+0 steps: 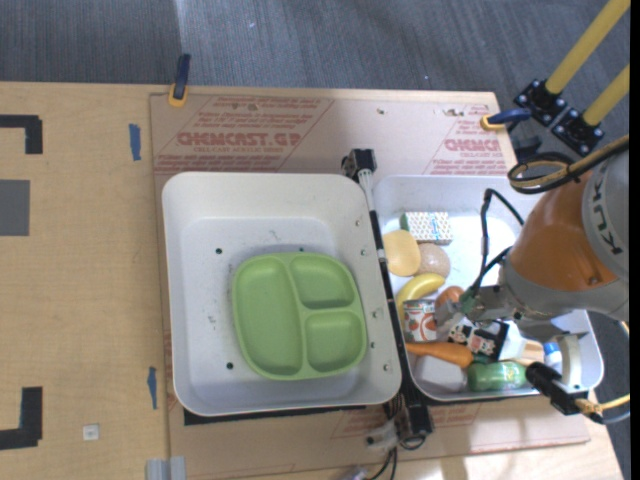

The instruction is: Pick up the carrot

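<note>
Camera view: the gripper [468, 320] hovers just above the carrot [440, 351] in the right bin [590, 353]; its grip state can't be told.

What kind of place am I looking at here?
Probably a robotics lab test bench, not a kitchen. A grey and orange robot arm reaches over two white bins: one holds a green divided plate, the other toy food, including a carrot.

The surface [80, 268] is covered by a printed cardboard sheet [300, 128]. Two shallow white bins are set on it side by side, the left bin [190, 268] touching the right bin [470, 190].
</note>
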`<state>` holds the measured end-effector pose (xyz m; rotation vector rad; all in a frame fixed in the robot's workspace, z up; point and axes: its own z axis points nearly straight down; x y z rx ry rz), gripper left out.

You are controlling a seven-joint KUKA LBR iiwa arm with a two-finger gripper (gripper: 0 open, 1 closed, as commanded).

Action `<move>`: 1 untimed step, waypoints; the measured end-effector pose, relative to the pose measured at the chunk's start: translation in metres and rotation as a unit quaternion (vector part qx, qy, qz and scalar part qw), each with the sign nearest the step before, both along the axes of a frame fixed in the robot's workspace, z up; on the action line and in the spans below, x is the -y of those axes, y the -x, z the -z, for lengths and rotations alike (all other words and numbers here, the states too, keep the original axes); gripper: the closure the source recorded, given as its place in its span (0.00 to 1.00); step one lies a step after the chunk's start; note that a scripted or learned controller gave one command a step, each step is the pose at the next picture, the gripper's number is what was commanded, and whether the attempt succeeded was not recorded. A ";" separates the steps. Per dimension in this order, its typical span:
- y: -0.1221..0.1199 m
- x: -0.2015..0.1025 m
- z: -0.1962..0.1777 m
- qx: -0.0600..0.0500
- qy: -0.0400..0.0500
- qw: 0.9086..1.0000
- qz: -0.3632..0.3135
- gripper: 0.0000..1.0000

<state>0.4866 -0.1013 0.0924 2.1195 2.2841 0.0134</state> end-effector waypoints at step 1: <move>0.000 0.010 0.001 -0.002 -0.009 0.990 0.138 0.00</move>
